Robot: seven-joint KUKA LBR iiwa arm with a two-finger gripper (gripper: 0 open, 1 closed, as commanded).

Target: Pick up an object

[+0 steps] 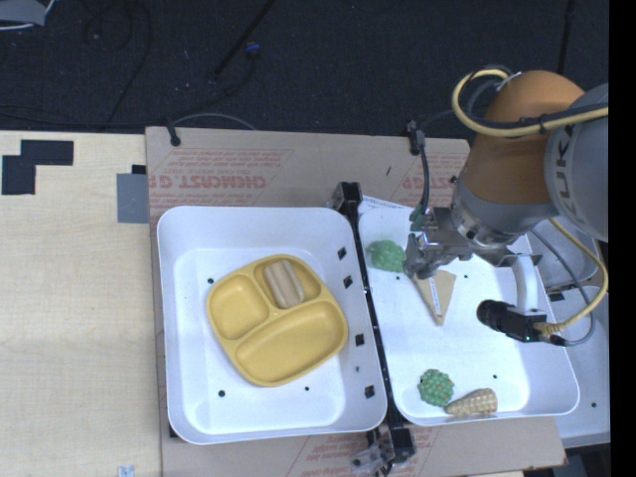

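My gripper (424, 262) hangs low over the right bin (497, 366), near its upper left part. Right beside its fingers lies a tan wedge-shaped piece (438, 294), pointing toward the bin's front. A pale green lump (387, 256) rests just left of the gripper, against the bin's left wall. At the front of the right bin sit a dark green bumpy ball (435, 388) and a tan waffle cone (471, 402) side by side. Nothing shows between the fingers.
The left bin (189, 366) holds a yellow divided plate (277, 317) with a tan bread-like piece (286, 283) in one compartment. A black divider (360, 306) runs between the bins. A black cable fitting (509, 320) with yellow hose hangs at the right.
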